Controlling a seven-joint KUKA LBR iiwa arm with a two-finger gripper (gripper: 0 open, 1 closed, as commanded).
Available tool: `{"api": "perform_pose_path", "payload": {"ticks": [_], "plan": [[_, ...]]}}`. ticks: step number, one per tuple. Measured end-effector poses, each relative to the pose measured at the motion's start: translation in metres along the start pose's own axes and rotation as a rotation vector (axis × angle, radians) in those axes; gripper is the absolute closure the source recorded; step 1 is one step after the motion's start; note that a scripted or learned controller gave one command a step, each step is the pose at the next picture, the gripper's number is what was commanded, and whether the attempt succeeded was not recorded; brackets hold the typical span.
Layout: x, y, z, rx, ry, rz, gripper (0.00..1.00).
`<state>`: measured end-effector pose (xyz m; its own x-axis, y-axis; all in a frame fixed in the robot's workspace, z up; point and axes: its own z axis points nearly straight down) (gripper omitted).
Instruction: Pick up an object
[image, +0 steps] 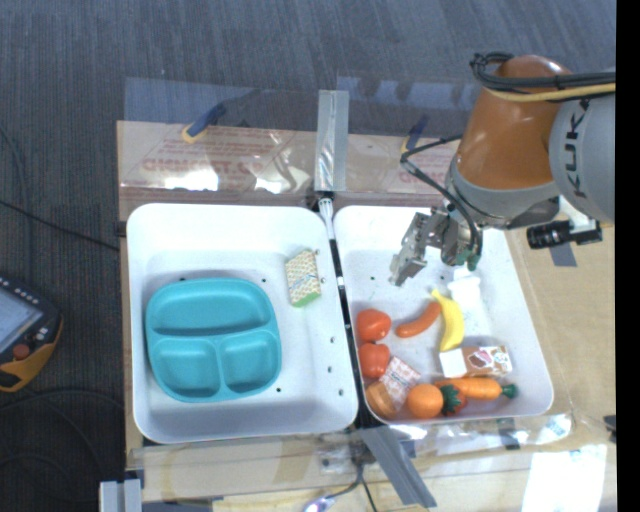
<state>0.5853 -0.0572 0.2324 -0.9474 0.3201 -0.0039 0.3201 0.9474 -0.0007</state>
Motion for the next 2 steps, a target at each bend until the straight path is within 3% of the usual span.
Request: {"api": "perform_pose_path", "payload": {"ticks": [1,2], "plan": [[0.000,0.000,0.000,0.000,0.000,0.000,0.00],[0.047,-0.056,0.048,0.001,0.003,0.036,0.00]]}}
